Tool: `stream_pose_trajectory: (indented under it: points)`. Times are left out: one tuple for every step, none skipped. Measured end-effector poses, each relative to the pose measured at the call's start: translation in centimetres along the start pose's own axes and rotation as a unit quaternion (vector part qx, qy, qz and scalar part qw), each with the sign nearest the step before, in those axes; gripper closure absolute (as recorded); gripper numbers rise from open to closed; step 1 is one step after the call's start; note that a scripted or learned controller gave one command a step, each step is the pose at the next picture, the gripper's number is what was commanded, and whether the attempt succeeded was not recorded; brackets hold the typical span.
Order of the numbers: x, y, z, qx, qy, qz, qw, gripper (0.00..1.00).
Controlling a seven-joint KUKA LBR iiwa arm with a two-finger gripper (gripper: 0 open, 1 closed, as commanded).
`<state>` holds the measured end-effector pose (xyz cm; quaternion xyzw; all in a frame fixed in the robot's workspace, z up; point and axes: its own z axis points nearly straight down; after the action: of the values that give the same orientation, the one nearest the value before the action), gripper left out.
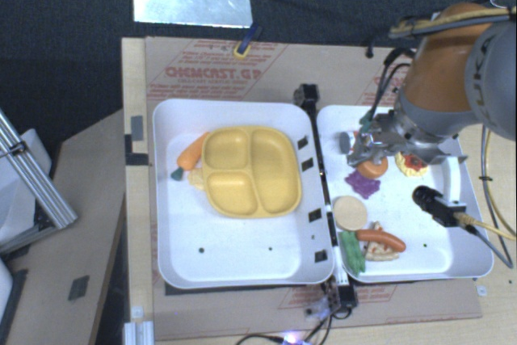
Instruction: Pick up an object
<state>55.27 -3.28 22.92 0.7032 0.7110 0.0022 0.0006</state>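
The tool [365,148] hangs low in the right bin [468,258], just above a small round orange toy [372,169]. I cannot tell its grip. A purple bumpy piece [363,185] and a tan flat disc [350,212] lie close below it. A toy hot dog [380,240] sits near the front wall. The left bin [174,238] holds a smooth yellow tray [245,171] and a carrot [191,152].
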Motion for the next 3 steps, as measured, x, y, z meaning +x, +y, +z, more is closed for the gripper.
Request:
stream_pose_trajectory:
  points:
    - [4.8, 1.5, 1.0, 0.001, 0.000, 0.001, 1.0000, 1.00]
    - [9.1, 3.8, -0.2, 0.000, 0.000, 0.001, 1.0000, 1.00]
    - [12.7, 6.1, -0.3, 0.000, 0.000, 0.001, 1.0000, 1.00]
